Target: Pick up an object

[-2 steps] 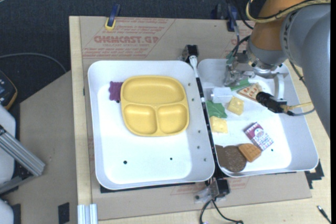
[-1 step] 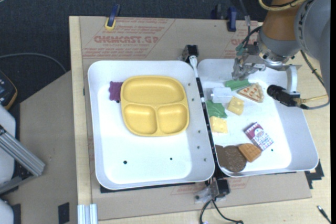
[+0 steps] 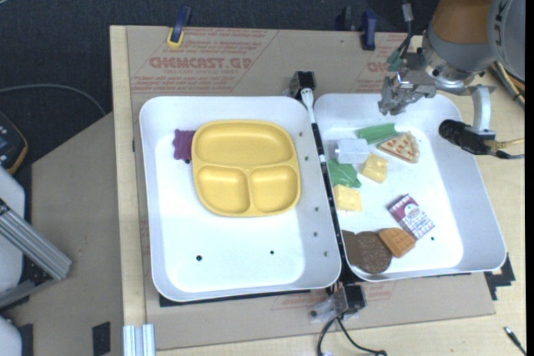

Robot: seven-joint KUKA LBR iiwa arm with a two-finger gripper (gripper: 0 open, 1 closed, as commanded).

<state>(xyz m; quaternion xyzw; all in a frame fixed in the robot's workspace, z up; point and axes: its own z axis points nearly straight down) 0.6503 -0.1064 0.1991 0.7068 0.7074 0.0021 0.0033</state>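
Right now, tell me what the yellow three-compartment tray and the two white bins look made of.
Yellow three-compartment tray: likely moulded plastic, smooth and matte, with rounded compartment walls. Left white bin and right white bin: probably thin formed plastic, slightly glossy, with rounded corners and soft glare.

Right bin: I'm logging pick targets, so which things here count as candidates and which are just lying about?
Candidates, right bin: pizza slice, green stick, cheese wedge, maroon packet, brown cookie, cracker.

Lying about: yellow tray, purple piece, clamps.
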